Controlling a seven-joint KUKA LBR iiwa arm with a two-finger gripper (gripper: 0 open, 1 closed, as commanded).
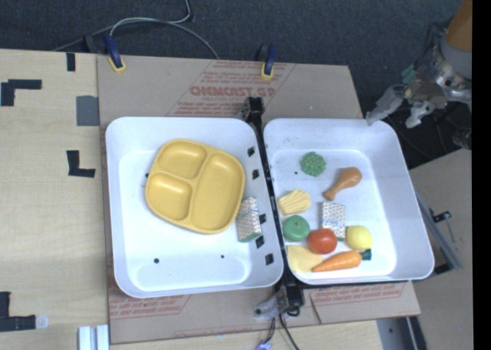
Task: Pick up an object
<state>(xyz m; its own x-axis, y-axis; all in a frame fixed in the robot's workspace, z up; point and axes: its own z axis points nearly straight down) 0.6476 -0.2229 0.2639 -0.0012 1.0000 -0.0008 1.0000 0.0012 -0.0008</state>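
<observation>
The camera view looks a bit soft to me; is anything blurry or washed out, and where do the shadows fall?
In the camera view the whole picture is mildly soft. The gripper at the right edge is smeared, so its fingers can't be made out. The white bins are bright yet not blown out. Light is even: the yellow plate casts a faint shadow, and the toy carrot stays readable.
</observation>
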